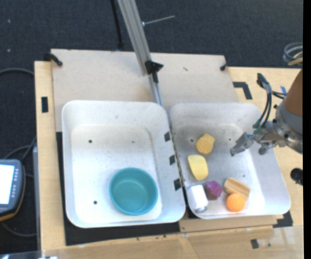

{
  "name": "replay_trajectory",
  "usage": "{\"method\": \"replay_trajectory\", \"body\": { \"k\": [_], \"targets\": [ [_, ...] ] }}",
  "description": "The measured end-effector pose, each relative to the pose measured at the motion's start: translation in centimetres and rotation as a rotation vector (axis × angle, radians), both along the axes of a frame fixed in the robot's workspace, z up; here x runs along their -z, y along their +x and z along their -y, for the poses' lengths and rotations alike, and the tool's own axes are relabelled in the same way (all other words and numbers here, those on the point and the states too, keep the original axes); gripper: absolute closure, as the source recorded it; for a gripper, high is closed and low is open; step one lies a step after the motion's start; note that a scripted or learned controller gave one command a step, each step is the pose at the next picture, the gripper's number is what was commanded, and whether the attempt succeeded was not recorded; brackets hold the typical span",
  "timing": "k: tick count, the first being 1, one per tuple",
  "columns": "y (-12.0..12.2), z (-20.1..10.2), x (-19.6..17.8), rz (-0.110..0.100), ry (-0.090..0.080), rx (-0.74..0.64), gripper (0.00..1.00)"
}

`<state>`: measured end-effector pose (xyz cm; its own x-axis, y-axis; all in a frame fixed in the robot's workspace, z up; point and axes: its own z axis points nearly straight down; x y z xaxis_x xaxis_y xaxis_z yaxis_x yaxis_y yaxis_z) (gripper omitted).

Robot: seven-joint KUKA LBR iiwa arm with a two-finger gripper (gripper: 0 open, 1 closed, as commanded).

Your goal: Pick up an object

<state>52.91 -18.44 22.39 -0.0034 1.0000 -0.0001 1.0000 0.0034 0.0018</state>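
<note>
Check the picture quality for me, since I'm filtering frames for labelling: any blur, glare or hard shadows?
Camera view: lighting is even and soft, with only faint shadows under the teal bowl and the small objects; no glare on the white bins; the gripper looks slightly soft; the orange ball is sharp.

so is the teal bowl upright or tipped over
Upright: the teal bowl sits in the left bin with its round opening facing up.

Floor point(47, 15): dark speckled carpet, black cable point(7, 80) looping at left
Bench point(47, 161): pale wood top, lighter board point(101, 74) at the back
Mast point(136, 31): slanted metal rail
Left edge: handheld screen unit point(1, 190), lit white
</note>
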Motion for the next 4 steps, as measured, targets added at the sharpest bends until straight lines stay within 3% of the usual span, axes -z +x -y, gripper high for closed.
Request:
{"method": "replay_trajectory", "body": {
  "k": [1, 3, 4],
  "targets": [
    [0.0, 0.0, 0.0, 0.000, 0.000, 0.001, 0.00],
    [-0.5, 0.8, 10.1, -0.005, -0.001, 0.005, 0.00],
    [-0.5, 0.9, 12.4, -0.002, -0.002, 0.006, 0.00]
  ]
}}
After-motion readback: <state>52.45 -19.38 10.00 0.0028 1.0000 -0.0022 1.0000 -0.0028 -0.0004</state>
